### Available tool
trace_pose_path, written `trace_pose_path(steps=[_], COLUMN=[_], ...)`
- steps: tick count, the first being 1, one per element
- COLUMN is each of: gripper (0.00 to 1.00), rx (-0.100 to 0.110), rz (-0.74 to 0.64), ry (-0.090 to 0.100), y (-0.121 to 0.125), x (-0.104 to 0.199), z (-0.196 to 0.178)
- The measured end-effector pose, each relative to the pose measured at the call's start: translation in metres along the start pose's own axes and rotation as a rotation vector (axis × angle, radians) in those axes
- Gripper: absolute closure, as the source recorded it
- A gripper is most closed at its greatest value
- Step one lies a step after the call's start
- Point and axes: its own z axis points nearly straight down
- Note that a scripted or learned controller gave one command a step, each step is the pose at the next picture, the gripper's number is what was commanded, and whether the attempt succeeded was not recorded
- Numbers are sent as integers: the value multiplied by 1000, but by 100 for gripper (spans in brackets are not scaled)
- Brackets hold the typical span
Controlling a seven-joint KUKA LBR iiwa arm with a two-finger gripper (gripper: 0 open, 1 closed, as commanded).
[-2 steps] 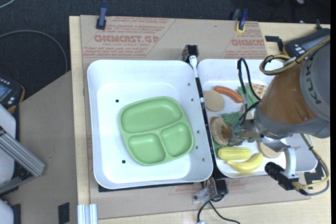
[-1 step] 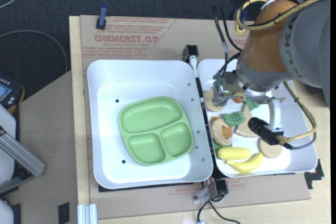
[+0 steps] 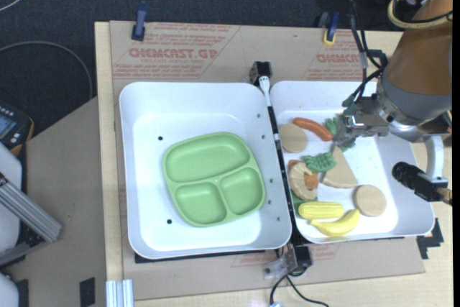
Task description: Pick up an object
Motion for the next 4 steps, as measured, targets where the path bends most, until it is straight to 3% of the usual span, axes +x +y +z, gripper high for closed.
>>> trace_pose_path(steps=[1,2,3,4], gripper=[100,100,100,100], rx=[9,2,-6,-7], rz=[-5,-6,-10,-5], ry=[5,2,5,4], y=[-35,-1,16,108], x=[61,136,209,214], z=[59,58,-29,95])
